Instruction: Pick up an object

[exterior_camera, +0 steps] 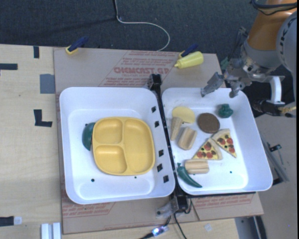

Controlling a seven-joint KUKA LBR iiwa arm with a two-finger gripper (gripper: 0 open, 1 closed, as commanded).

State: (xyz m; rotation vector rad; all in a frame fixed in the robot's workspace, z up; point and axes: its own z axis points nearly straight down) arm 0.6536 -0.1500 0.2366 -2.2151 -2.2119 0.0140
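Note:
My gripper (pixel 222 89) hangs open over the far rim of the right bin (pixel 254 171), with nothing between its fingers. Just below it lie a small dark green piece (pixel 225 110) and a brown round disc (pixel 208 122). Further into the bin sit a pale yellow wedge (pixel 183 114), two tan bread pieces (pixel 183 134), two pizza slices (pixel 218 146), a tan roll (pixel 197 167) and a green pepper (pixel 188 177).
The left bin (pixel 70 113) holds a yellow divided plate (pixel 123 145) with a dark green object (pixel 87 136) tucked at its left side. A yellow clamp (pixel 190 59) and a blue-yellow clamp (pixel 76 45) grip the cardboard behind the bins. A white cable (pixel 139 23) loops at the back.

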